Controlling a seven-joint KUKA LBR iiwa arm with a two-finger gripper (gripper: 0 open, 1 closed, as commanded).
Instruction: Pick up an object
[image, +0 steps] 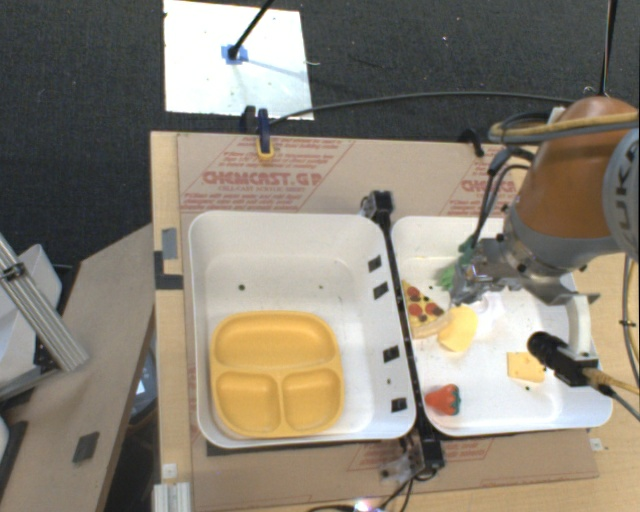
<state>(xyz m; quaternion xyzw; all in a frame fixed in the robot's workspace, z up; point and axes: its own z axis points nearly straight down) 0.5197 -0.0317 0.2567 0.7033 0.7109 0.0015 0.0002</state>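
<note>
My gripper (467, 290) hangs low in the right bin (500, 410), near its left wall. Just below it lies a pale yellow lump (458, 330), and beside that a pizza-slice toy (422, 308) with red and dark toppings. Partly hidden behind the gripper is a small green item (447, 272). A yellow cheese-like square (523, 367) rests to the lower right. Close to the bin's front edge sits a red toy with a green top (443, 399). Whether anything is between the fingers cannot be made out.
The left bin (290, 235) holds a yellow divided tray (278, 372) in its front half. A black divider strip (397, 320) runs between the bins. The orange and grey arm (575, 190) covers the right bin's far right part.
</note>
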